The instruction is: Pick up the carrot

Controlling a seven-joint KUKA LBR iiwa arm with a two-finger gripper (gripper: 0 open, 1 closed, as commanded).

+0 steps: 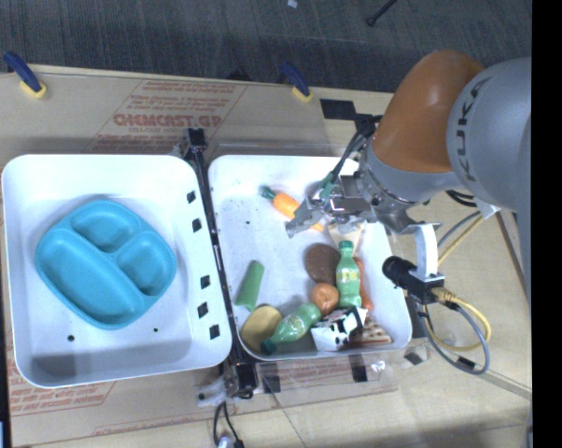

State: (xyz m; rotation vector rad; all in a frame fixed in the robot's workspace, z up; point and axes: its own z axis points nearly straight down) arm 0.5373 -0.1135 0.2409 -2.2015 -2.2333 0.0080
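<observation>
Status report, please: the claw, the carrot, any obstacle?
Claw low in right bin, beside carrot. Carrot lying on bin floor, not held. Nothing on top of it.

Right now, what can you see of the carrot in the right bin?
The carrot is a small orange toy, plastic by its look, with a green leafy tip at its upper-left end. It lies flat on the floor of the right bin, near the bin's upper middle, slanting down toward the right. The hand sits at its lower-right end and covers that part, so contact cannot be judged. It lies apart from the other toys heaped lower in the bin.
</observation>
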